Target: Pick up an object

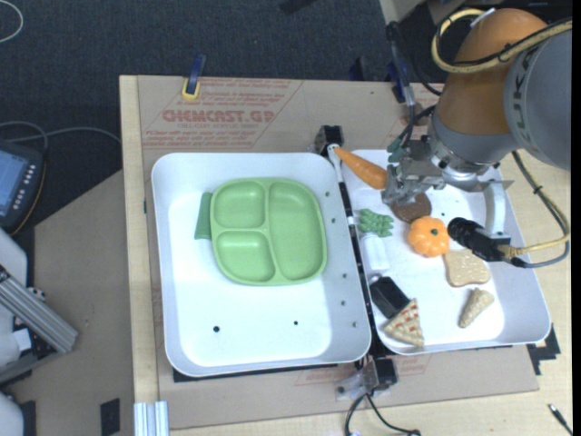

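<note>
Reaching into the right bin (522,271), nothing lifted yet.
Gripper (404,189) (finger state: cannot tell) hovers beside the carrot (361,168).

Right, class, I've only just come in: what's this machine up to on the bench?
A robot arm reaches into the right bin, its gripper low over a brown round piece near the carrot. Toy foods lie around it: pumpkin, broccoli, pizza slice. The left bin holds a green divided tray.
</note>
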